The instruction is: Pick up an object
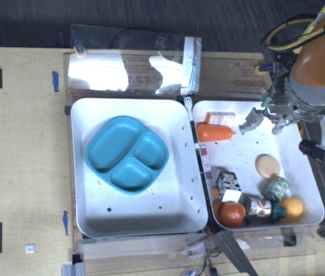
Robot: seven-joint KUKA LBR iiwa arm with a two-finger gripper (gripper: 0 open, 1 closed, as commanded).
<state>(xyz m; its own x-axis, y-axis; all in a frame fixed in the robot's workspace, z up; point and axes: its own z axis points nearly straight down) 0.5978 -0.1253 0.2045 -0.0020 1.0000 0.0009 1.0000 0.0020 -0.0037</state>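
two bins, gripper spread above the right one

several small objects lie in the right bin (317,209), none of them between the fingers. i see an orange carrot-shaped piece (214,133) against the left wall with a small white box (220,119) just behind it, a tan disc (267,165) mid-bin, and a cluster at the near edge: a red tomato (232,213), a dark bottle (263,208), a green can (277,187), an orange ball (293,207) and a black-and-white carton (227,181). my gripper (263,121) hangs over the bin's far right part, fingers apart and holding nothing. the left bin (87,211) carries a blue divided plate (127,153). both bins sit on a pale wooden bench (21,154) marked with black and blue tape; a shiny clear panel (130,68) stands behind the left bin, dark floor beyond.
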